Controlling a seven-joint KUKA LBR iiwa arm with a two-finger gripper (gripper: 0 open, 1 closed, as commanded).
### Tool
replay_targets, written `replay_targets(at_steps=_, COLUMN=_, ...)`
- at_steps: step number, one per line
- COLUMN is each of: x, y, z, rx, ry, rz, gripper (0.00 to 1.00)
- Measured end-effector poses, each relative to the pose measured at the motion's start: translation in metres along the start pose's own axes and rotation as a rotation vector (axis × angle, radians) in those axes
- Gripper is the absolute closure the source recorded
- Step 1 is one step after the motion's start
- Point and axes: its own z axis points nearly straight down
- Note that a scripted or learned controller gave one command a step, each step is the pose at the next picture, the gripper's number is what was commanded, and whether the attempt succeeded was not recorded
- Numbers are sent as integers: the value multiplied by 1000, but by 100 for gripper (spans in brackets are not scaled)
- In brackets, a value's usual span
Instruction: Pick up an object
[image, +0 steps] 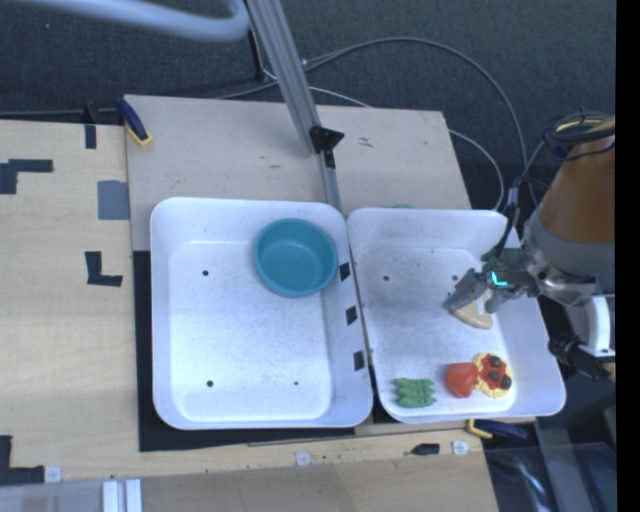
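Tan and pale, a small wedge-shaped object (474, 316) lies in the right bin (400, 300), at the middle right of the frame. My gripper (470, 298) is low over it, right at its upper left edge. I cannot tell if the gripper is open or closed from here; the dark tip hides that, and I cannot see if it touches the wedge.

I think I am in the reach-and-grab step. To do it well, I want the wedge to sit in the middle of the gripper, not at its edge, so I would nudge a little toward the lower right of the frame before I close. The wedge looks flat and thin, so I need to go low, close to the bin floor.

At the bottom right of the frame sit a green toy (414, 392), a red toy (461, 379) and a yellow toy with dark dots (494, 374). They are well apart from my gripper. The blue bowl (295, 257) is in the left bin (220, 340).
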Motion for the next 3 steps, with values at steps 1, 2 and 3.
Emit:
replay_targets(at_steps=1, x=0, y=0, z=0, rx=0, ry=0, rz=0, gripper=0)
replay_targets(at_steps=2, x=-7, y=4, z=48, rx=4, ry=0, rz=1, gripper=0)
replay_targets(at_steps=3, x=-2, y=-2, z=94, rx=4, ry=1, rz=0, gripper=0)
